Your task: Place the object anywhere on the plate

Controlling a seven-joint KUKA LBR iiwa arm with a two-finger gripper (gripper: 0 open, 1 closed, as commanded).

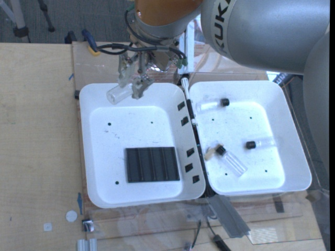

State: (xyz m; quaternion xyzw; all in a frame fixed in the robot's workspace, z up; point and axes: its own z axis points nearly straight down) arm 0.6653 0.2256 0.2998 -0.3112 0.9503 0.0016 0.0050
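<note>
A black ridged plate (152, 164) lies flat in the front half of the left bin (85, 140). My gripper (132, 87) hangs over the back rim of that bin, well behind the plate. Its fingers are shut on one end of a clear vial (118, 94), which sticks out to the left, nearly level, above the bin's back left corner. The arm's orange band and grey body cover the top of the view.
The right bin (294, 140) holds three clear vials with black caps: one at the back (212, 105), one at the right (260, 144), one near the front left (230, 160). A black-marked divider (187, 135) separates the bins. Wooden bench lies to the left.
</note>
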